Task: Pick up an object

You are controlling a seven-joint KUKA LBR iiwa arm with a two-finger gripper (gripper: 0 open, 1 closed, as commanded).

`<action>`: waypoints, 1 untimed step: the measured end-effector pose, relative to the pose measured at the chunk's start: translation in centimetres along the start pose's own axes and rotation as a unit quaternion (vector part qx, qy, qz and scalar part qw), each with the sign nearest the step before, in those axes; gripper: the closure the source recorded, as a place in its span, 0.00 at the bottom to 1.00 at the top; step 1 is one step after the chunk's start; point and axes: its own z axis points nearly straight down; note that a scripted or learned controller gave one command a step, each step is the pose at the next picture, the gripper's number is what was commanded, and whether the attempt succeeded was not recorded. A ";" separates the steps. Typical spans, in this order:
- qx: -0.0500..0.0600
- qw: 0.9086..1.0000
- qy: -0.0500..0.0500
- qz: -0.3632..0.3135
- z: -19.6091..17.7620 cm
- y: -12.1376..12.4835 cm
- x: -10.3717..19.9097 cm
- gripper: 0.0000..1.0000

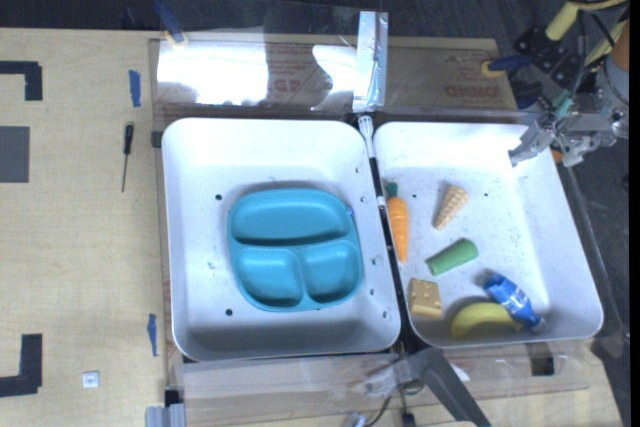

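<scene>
Entry: gripper [548,141] at the right bin's [575,215] far right corner, nothing between its fingers; whether they are spread cannot be told.

Stock, right bin: carrot [398,227], cone [449,205], green cylinder [451,256], cheese [424,298], banana [481,318], blue packet [512,300]. Left bin: blue tray [293,247]. Best pick is likely the cone, nearest and well apart from the rest; descend centred, straddling its narrow width.
</scene>
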 end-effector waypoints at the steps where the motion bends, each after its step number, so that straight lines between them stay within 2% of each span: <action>1: 0.002 0.997 0.001 -0.071 13.3 0.7 7.8 0.00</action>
